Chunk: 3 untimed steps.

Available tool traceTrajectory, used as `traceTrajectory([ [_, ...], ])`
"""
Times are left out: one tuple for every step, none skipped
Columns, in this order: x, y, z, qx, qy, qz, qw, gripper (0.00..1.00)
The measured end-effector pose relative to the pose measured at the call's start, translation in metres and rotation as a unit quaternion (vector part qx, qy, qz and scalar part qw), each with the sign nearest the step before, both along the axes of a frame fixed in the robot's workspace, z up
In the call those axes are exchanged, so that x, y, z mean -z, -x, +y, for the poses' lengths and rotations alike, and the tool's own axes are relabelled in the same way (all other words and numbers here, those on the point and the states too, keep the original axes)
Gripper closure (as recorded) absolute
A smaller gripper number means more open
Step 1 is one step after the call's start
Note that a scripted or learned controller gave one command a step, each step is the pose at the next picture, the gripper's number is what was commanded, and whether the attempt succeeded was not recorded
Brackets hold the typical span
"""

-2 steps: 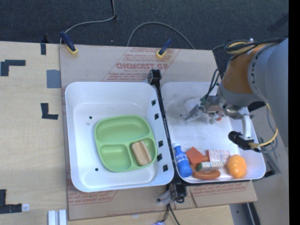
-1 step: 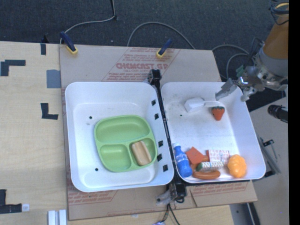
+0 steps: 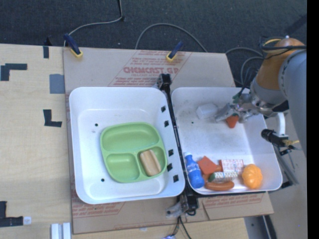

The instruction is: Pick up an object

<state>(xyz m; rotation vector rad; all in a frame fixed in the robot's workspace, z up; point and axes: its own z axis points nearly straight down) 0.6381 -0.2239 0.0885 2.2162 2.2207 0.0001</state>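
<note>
My gripper (image 3: 225, 115) hangs over the far part of the right bin (image 3: 259, 143), reaching in from the right. A small orange-red piece (image 3: 232, 122) sits right at its tip, touching or just under it; I cannot tell whether it is gripped. A pale whitish item (image 3: 205, 111) lies just left of the gripper. Along the bin's near edge lie a blue bottle (image 3: 193, 171), a red-orange wedge (image 3: 208, 164), a small patterned box (image 3: 231, 167), a sausage (image 3: 219, 185) and an orange fruit (image 3: 252, 176).
The left bin (image 3: 84, 133) holds a green divided plate (image 3: 127, 143) with a bread roll (image 3: 151, 162) in its right compartment. A black divider (image 3: 171, 128) joins the bins. Cables and yellow-blue clamps (image 3: 74, 48) lie behind them on the cardboard.
</note>
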Motion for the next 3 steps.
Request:
traceTrajectory([
  [-0.01, 0.0, 0.0, -0.001, 0.0012, 0.0, 1.0, 1.0],
  [0.002, -0.011, 0.083, -0.001, -0.0019, 0.0, 1.0, 1.0],
  [-0.097, 0.043, 0.143, 0.0, -0.0017, 0.001, 1.0, 1.0],
])
